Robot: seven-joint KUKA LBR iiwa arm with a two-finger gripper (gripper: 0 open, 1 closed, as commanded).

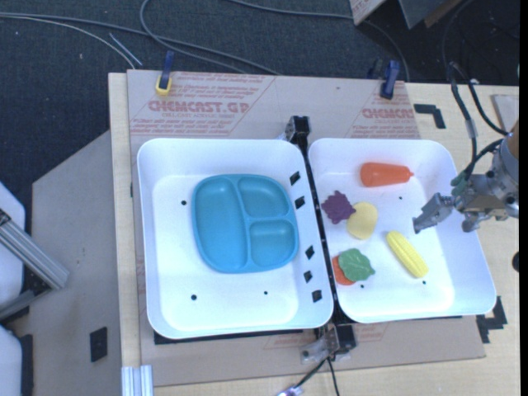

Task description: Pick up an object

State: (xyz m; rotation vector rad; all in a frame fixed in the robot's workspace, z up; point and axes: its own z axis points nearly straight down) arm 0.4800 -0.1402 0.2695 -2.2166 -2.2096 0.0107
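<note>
The right bin (462,291) holds several toy foods: an orange carrot (385,173) at the back, a purple grape bunch (337,206), a yellow lemon (362,220), a yellow corn cob (407,253) and a green leafy piece on an orange base (353,266). My gripper (450,218) hangs over the bin's right side, to the right of the corn cob and a little behind it. It is open, with nothing between its fingers. The carrot lies behind it and to the left.
The left bin (165,304) holds a blue divided plate (245,221). A black divider with clips (307,221) runs between the bins. Clamps (166,79) and cables lie at the bench's back edge.
</note>
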